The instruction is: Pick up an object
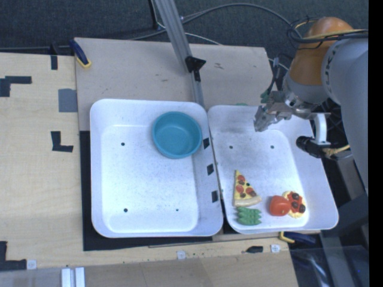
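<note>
A robot lab: a robot arm point(335, 58), taped bench point(36, 118), white bins point(108, 214) and toy food point(244, 190).

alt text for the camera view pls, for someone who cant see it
The gripper hangs over the far end of the right bin, away from the toy pizza slice, green toy and red-and-yellow toy at its near end. A blue bowl sits in the left bin.

No legible text, label, brand, number or sign on anything here.
</note>
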Available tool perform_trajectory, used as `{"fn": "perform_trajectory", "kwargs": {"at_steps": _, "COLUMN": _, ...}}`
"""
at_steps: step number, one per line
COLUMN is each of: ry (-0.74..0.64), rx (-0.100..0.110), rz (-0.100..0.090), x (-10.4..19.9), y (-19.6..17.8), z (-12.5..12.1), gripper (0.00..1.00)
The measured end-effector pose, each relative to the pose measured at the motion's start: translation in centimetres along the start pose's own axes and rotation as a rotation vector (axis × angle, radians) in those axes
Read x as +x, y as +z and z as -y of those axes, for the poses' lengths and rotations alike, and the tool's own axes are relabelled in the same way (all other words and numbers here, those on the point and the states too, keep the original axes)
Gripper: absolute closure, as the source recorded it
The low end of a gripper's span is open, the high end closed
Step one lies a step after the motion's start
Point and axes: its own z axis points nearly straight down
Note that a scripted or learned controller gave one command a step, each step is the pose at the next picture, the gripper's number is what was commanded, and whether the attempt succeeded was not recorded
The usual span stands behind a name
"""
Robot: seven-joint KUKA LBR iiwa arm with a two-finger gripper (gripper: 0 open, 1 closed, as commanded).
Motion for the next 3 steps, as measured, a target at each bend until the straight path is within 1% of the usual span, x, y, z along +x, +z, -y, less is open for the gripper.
{"fn": "perform_trajectory", "kwargs": {"at_steps": 1, "ry": 0.000, "rx": -0.001, "rz": 0.000, "x": 0.0, "y": -5.3, "z": -0.1, "gripper": 1.00}}
{"fn": "perform_trajectory", "kwargs": {"at_steps": 2, "ry": -0.004, "rx": 0.002, "rz": -0.002, "x": 6.1, "y": -6.3, "z": 0.6, "gripper": 1.00}}
{"fn": "perform_trajectory", "kwargs": {"at_steps": 3, "ry": -0.003, "rx": 0.004, "rz": -0.001, "x": 11.5, "y": -5.5, "z": 1.1, "gripper": 1.00}}
